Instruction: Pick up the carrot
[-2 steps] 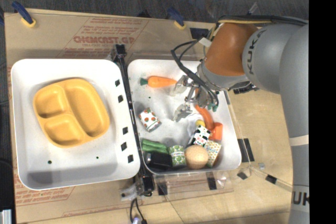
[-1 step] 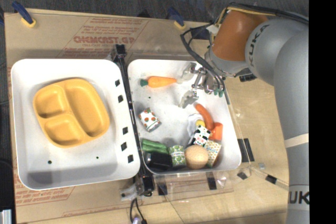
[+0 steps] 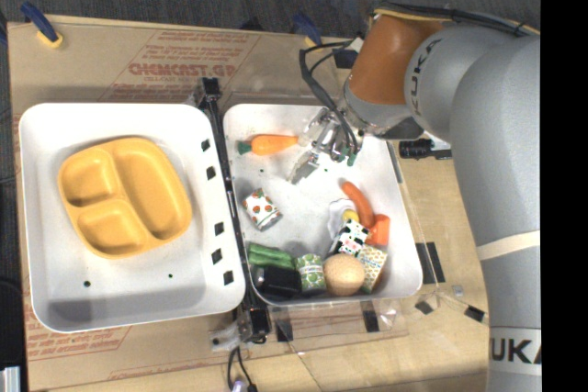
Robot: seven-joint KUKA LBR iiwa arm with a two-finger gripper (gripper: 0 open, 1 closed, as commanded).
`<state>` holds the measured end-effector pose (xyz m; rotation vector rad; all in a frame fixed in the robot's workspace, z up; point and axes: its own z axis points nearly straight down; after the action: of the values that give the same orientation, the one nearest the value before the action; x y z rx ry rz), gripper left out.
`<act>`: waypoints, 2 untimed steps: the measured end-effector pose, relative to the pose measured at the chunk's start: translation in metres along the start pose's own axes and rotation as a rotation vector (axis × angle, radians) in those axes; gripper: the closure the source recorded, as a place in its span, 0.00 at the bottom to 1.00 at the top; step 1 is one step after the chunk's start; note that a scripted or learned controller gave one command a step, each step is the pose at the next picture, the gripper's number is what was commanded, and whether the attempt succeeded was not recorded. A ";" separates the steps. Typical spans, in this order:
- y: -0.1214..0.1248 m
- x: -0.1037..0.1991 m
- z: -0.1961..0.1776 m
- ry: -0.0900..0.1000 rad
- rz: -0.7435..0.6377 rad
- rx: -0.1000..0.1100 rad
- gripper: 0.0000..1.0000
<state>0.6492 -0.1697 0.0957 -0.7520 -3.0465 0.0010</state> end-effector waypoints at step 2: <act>0.060 0.036 0.003 -0.006 0.333 0.009 0.00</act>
<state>0.6456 -0.1001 0.0922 -1.2485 -2.8826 0.0170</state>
